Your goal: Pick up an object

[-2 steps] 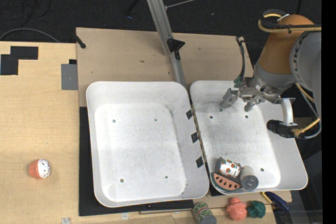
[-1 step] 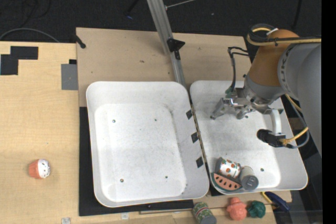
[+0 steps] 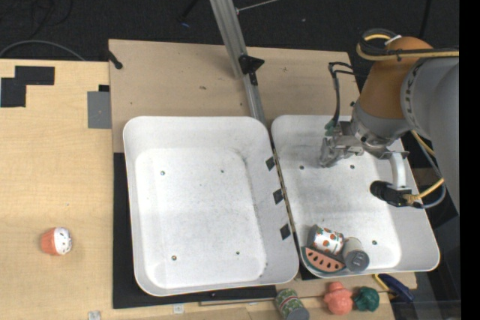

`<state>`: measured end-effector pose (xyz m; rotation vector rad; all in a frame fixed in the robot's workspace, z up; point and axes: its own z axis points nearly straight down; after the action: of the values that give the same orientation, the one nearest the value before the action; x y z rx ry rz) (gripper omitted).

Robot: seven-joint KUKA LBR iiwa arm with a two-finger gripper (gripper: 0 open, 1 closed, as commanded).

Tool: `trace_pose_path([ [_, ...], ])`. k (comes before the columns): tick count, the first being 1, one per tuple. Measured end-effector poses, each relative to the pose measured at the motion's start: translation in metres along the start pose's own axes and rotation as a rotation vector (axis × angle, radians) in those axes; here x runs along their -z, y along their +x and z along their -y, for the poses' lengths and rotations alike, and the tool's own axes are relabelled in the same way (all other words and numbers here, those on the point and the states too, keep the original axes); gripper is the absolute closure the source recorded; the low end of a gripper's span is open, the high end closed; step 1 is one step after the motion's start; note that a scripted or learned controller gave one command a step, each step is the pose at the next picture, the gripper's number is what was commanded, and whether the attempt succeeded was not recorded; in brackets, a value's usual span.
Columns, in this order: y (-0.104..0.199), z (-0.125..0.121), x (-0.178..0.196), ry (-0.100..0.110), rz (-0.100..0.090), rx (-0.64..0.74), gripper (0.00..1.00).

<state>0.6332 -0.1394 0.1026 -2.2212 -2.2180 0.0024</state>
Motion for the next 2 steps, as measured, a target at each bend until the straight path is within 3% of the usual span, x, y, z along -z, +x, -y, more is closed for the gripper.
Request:
trace_pose_path([
  [2, -0.013, 0.001, 0.11, -0.008, 0.002, -0.001, 1.0],
])
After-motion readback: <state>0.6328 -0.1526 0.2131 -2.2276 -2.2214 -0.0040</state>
